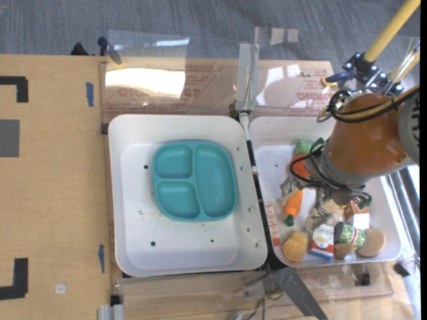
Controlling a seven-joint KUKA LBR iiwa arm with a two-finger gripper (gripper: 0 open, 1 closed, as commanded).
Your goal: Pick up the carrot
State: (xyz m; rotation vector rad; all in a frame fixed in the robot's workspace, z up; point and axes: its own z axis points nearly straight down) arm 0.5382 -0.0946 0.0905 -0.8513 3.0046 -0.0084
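The carrot (293,204) is a small orange piece with a green end, lying in the right bin (267,153) near its left side. My gripper (325,204) hangs low over the same bin under the arm's orange band, just right of the carrot and above a heap of toy food. The arm's body hides much of the gripper. I see nothing held in it.
A teal divided plate (195,180) lies in the left bin (127,199). Around the carrot sit a yellow textured piece (295,245), a small carton (322,240), a brown round piece (372,241), a green item (303,147) and a red item (300,167).
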